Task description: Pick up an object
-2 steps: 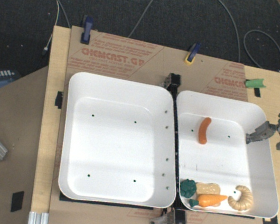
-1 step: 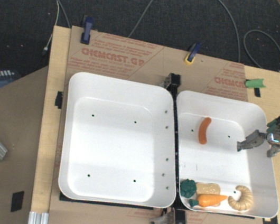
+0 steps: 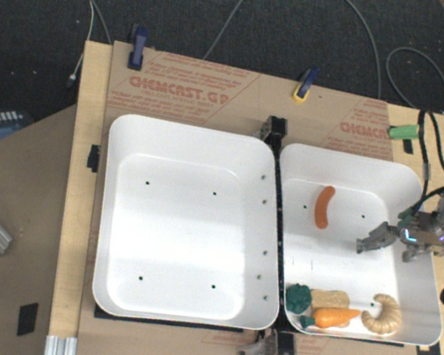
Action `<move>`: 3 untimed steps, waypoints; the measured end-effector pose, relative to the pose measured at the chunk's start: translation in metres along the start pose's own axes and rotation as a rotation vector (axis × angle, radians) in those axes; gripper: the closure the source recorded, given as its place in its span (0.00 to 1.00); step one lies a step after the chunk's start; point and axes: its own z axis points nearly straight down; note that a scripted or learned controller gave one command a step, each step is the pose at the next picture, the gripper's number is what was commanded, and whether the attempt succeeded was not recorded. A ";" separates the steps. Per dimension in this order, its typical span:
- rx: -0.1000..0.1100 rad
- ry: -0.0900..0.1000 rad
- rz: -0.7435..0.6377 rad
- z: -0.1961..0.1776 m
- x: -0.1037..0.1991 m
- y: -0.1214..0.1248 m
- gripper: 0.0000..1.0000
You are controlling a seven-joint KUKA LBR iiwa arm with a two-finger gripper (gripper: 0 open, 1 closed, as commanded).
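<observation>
- The gripper [image 3: 391, 242] sits at the right edge of the frame, over the right bin [image 3: 352, 165]. Its two fingers are spread apart, one reaching left and one pointing down-right, with nothing between them.
- The nearest object is the orange sausage [image 3: 323, 206], to the left of the fingers and slightly higher in the frame, apart from them. Its long axis runs nearly top to bottom in the picture.
- I judge the sausage the likeliest target: it lies alone on bare bin floor, so the fingers could close across its short width.
- Lower in the frame, along the right bin's bottom wall, four items crowd together: one green piece [image 3: 298, 297], one tan bread-like piece [image 3: 329, 298], one carrot [image 3: 333, 317], one pale curled piece [image 3: 385, 315].
- Count: five objects, all in the right bin; one arm, one gripper.
- The left bin [image 3: 195, 138] lies well apart, across the divider.
</observation>
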 end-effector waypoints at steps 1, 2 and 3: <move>0.000 0.000 0.000 0.055 -0.010 0.001 0.00; -0.007 -0.002 0.000 0.041 -0.010 0.002 1.00; -0.010 -0.003 0.000 -0.021 -0.009 0.004 1.00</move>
